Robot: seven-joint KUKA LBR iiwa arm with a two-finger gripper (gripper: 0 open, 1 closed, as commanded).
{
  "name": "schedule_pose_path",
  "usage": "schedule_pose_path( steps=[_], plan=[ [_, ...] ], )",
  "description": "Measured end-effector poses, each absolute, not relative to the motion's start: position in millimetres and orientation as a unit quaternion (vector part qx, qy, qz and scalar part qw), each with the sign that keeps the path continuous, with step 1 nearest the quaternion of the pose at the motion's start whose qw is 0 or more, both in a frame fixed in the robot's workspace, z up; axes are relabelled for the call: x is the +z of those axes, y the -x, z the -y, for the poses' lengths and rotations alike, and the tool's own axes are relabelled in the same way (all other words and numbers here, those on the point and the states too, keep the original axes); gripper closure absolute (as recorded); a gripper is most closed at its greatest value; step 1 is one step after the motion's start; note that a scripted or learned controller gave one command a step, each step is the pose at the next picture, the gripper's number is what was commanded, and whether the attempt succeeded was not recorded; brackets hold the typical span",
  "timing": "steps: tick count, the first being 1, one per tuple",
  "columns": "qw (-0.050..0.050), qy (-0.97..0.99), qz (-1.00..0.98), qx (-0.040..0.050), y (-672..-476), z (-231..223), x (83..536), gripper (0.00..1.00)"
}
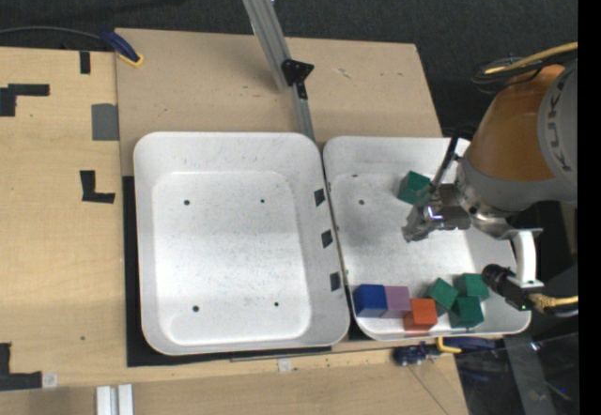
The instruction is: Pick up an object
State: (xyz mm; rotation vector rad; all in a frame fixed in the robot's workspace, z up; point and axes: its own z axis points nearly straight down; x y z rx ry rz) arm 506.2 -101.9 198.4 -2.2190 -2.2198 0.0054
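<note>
1. Camera view puts our pincer low over the right bin; a green block sits just above it, touching or nearly so.
2. We judge nothing lifted yet: no block shows between its tips, so the grasp and raise remain.
3. Whether it is spread or pressed together we cannot tell; the wrist blurs it.
4. Below it, well apart, lie blue, purple, orange and more green blocks.
</note>
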Motion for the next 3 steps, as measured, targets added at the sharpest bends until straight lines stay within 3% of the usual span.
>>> schedule_pose_path(
  steps=[3],
  plan=[
    [0.002, 0.704, 0.710, 0.0001, -512.1, -72, 213, 1.00]
  ],
)
